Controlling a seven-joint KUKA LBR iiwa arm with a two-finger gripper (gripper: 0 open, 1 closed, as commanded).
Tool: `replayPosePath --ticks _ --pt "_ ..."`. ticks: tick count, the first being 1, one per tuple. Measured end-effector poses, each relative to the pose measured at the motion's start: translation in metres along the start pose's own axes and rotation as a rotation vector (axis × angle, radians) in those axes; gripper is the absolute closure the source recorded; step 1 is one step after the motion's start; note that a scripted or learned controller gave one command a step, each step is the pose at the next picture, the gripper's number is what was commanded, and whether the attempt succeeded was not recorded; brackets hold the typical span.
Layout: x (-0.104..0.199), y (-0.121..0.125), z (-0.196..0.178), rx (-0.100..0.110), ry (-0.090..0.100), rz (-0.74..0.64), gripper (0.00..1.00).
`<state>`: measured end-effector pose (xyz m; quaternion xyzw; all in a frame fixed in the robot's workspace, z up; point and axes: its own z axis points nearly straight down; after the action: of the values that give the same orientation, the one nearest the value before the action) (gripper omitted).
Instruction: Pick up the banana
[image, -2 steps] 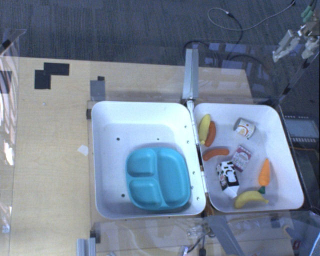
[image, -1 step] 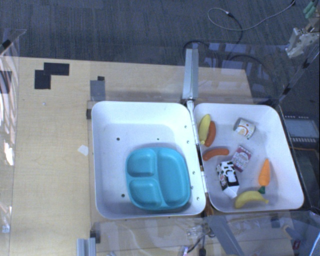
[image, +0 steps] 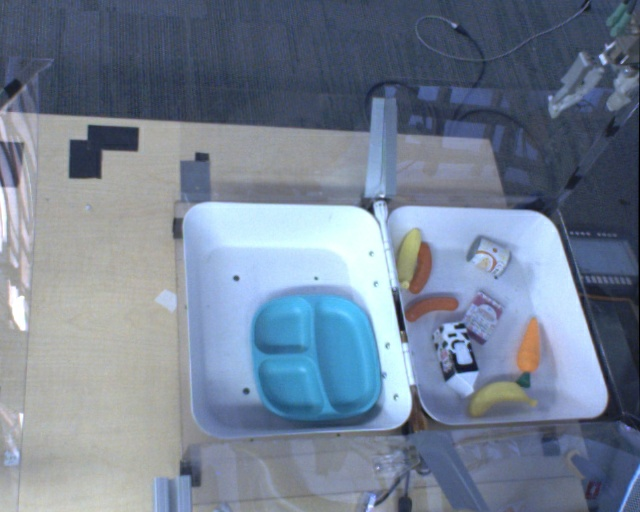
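I see the gripper high at the far right corner, outside both bins and well apart from the food. It is small and pale there, and I cannot tell if it is open or closed. The banana lies in the right bin, near its front wall, just beside the lower end of a black and white carton and just under a carrot. In the left bin lies a blue plate with compartments.
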<state>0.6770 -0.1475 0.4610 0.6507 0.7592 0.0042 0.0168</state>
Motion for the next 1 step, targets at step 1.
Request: replayPosePath --ticks 1 --pt "0.0007 0.0013 -0.0115 -0.004 -0.003 -0.005 1.00"
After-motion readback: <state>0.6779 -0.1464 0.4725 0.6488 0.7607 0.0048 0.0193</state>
